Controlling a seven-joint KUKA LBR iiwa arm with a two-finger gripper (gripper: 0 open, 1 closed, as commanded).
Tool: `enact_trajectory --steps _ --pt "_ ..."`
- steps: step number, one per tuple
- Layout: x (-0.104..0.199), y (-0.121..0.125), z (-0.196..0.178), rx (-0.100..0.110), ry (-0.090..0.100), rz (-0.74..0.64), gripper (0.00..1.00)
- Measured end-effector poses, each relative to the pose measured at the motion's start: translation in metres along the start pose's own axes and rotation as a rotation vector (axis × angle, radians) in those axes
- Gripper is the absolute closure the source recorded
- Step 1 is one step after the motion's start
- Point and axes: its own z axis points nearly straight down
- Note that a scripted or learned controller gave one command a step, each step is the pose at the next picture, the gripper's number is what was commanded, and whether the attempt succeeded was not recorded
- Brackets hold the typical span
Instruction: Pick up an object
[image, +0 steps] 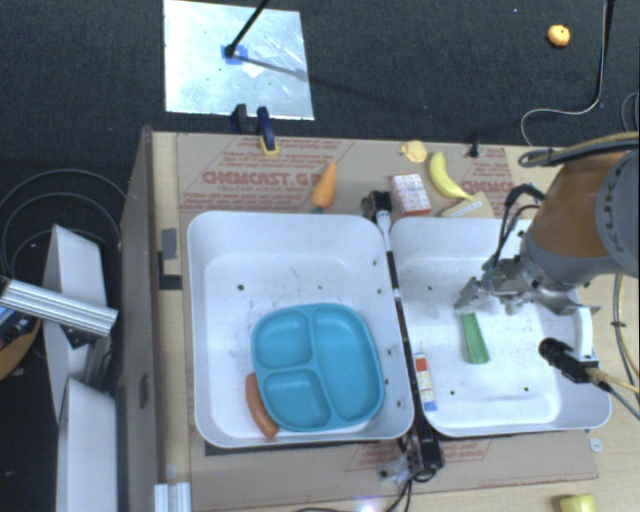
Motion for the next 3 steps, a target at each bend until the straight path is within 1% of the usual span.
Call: enact_trajectory --steps 1,2,3 --pt "0.038 -0.029 0.034 -0.008 0.002 -0.008 0.0" --pt "0.036 -0.027 0.021 -0.015 0.0 -0.006 1.0" --pt "0.115 -0.029 -0.104 -0.025 0.003 -0.017 1.0"
